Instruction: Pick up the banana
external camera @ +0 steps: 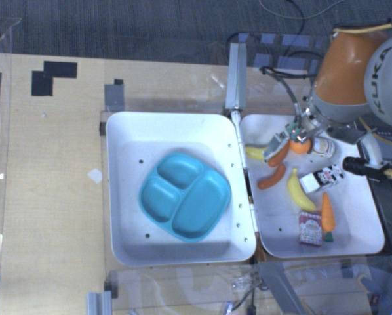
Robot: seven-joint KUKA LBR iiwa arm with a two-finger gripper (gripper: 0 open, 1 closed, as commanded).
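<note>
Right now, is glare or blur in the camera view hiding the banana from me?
Camera view: the banana reads sharp and evenly lit in the right bin; soft blur smears the gripper area near the orange; faint reflections streak the clear panels along the bench edges, not the fruit; the blue tray casts only a soft shadow.

Blue tray (185, 203) left bin (127, 241), banana (299, 191) right bin (363, 241)

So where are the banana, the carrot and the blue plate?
banana (299, 190): camera view, middle of its yellow body.
carrot (328, 214): camera view, middle of its orange body.
blue plate (208, 201): camera view, its largest compartment.
</note>
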